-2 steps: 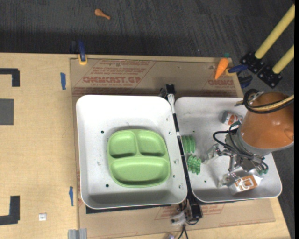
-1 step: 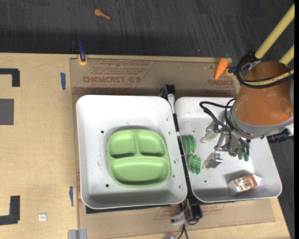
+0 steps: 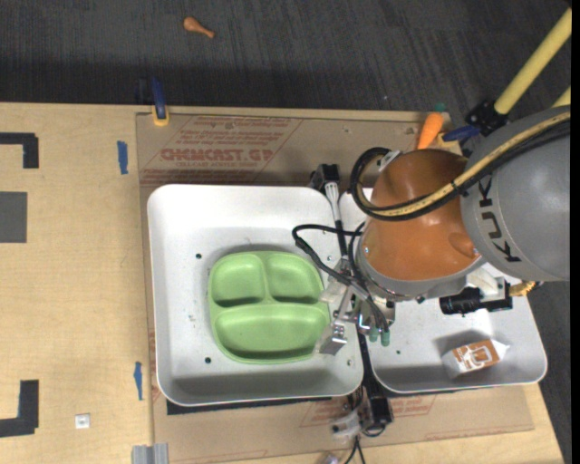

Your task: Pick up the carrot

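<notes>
Looming largest, closest to the lens, is the arm's (image 3: 535, 217) smooth grey shell and the glossy orange band (image 3: 417, 227) above the wrist, black cables looped around it. Below that, the gripper (image 3: 362, 324) hangs over the seam between the two bins, its metal fingers pointing down by the right edge of the green plate; how far apart they stand, I cannot tell, and nothing shows between them. Down in the left white bin (image 3: 172, 272), shallow with rounded corners, sits that green divided plate (image 3: 267, 304), matte plastic, three soft-edged compartments. Over in the right white bin (image 3: 521, 367), a small boxy packet (image 3: 473, 355), white with orange-brown print, lies near the front right corner. Both bins rest on a flat brown cardboard sheet (image 3: 217, 145) with faded red lettering, laid on the pale wooden bench (image 3: 63, 272). Further back, the carrot (image 3: 430, 130), a small orange tapered shape, sits beyond the bins at the cardboard's far edge, just behind the orange band. Furthest off, a tiny orange scrap (image 3: 198, 27) lies on the dark floor.
</notes>
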Controlling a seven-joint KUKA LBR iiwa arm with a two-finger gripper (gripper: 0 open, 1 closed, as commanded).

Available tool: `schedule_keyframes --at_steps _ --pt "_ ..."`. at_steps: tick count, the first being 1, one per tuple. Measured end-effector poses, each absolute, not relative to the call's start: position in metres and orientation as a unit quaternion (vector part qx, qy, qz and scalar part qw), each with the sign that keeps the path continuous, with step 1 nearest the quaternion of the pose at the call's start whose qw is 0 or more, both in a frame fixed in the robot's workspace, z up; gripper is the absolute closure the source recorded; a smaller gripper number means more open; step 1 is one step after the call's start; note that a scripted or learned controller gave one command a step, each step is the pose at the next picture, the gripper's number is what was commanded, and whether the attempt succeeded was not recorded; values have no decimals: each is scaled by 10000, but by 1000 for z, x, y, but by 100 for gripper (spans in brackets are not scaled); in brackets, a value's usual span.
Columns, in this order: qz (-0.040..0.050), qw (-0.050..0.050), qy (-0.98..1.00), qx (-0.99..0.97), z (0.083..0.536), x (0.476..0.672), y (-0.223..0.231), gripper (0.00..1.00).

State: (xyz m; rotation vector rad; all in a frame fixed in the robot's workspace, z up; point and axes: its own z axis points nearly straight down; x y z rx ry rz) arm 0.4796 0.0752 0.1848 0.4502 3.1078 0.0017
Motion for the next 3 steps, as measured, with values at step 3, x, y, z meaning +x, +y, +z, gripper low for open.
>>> schedule_keyframes --at_steps 3 --pt "3 7 9644 2645 100 508 -114 0"
